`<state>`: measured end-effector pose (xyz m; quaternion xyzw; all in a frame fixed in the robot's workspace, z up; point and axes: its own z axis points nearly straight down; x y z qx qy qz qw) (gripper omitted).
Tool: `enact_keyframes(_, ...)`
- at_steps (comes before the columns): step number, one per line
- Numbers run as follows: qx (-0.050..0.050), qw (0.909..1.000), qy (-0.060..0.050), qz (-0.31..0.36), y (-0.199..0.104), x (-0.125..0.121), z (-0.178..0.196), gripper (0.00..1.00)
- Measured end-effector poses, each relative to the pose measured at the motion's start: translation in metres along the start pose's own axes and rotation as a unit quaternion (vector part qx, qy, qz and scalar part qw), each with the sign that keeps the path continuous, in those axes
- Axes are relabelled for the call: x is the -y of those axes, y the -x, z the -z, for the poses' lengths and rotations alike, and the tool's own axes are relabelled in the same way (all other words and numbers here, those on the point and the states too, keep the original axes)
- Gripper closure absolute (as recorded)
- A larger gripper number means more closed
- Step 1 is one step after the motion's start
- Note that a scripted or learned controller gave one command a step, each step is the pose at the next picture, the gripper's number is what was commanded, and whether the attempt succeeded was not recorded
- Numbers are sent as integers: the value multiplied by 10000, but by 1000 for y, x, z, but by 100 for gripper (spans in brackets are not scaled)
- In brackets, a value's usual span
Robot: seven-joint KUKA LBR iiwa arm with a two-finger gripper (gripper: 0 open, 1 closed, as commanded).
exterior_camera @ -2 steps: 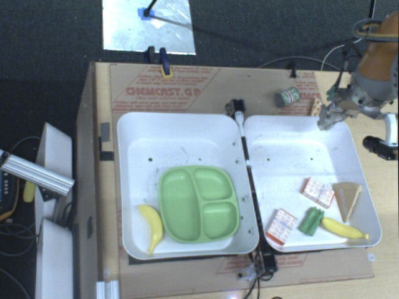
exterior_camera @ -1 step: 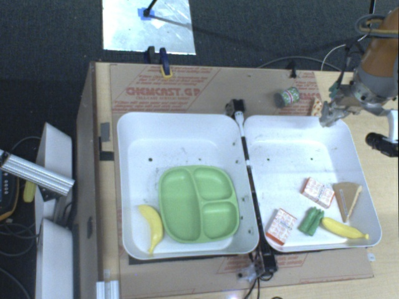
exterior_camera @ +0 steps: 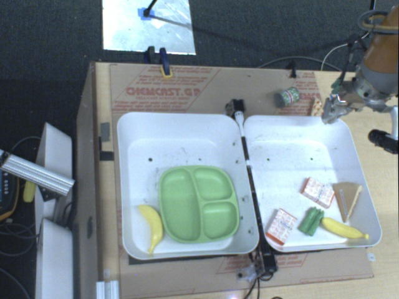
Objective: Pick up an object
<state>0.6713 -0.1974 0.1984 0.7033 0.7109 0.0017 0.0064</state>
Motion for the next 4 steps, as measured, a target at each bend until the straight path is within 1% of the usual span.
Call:
enact_keyframes(2, 23, 10000, 41, 39, 0, -2, 23, 100)
enact_keyframes(3, -37, 10000, -50, -30, -59, 2, 32, 100)
enact_keyframes(4, -36, 10000, -43, -30, -122, 3, 32, 100)
